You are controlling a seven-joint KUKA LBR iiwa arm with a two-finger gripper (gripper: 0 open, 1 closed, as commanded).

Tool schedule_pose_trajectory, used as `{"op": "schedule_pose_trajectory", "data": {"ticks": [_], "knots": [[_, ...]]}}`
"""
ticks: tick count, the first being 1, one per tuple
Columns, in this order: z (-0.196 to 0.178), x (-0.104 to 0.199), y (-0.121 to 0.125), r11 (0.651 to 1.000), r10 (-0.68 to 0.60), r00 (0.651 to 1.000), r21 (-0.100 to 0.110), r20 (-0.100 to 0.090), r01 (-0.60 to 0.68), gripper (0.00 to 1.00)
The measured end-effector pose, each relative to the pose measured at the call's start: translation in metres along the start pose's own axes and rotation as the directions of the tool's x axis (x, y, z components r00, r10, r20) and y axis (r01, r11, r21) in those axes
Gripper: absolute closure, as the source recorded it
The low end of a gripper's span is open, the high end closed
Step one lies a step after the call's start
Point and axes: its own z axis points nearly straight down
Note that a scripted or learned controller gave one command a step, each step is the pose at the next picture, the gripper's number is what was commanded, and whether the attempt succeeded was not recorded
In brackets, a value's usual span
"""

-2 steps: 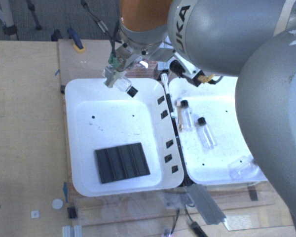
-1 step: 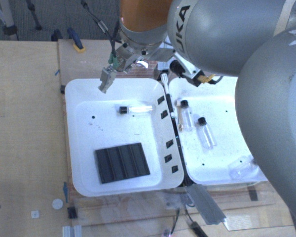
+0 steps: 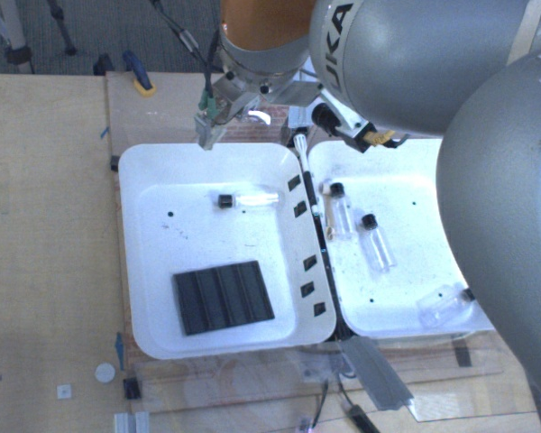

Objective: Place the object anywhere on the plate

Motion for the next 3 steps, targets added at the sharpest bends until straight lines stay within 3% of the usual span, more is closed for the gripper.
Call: {"op": "schedule_pose_trajectory", "data": {"ticks": [1,2,3], "knots": [[0.000,0.000,0.000,1.000,0.000,1.000,0.000,0.000,0.000,0.00],[-0.011,0.000,0.001,1.000,0.000,1.000,-0.005,0.003,0.000,1.00],[-0.011,0.000,0.001,1.000,0.000,1.000,-0.005,0.003,0.000,0.00]]}}
